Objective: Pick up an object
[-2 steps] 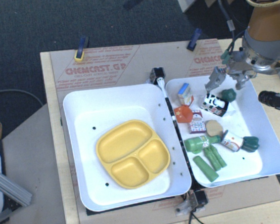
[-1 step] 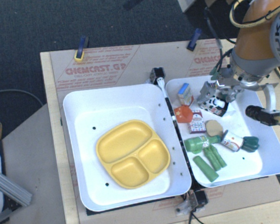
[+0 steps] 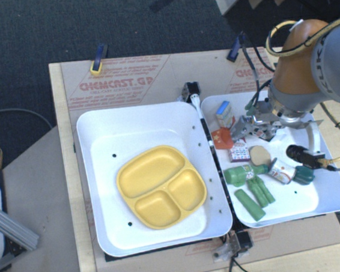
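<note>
My gripper (image 3: 255,126) hangs low over the upper middle of the right bin (image 3: 330,197). Directly below and left of it lie a red packet (image 3: 221,138), a small checkered card (image 3: 239,153) and a tan round piece (image 3: 259,154). A blue and white item (image 3: 223,110) rests near the bin's far left corner. Several green pieces (image 3: 252,190) lie toward the front, beside a white tube (image 3: 281,174) and a teal object (image 3: 304,176). Nothing is visibly held.
The left bin (image 3: 95,140) holds a yellow divided plate (image 3: 161,186). A ridge (image 3: 211,152) where the two bins meet runs down the middle. The grey and orange arm (image 3: 304,58) stands over the right bin's far right side.
</note>
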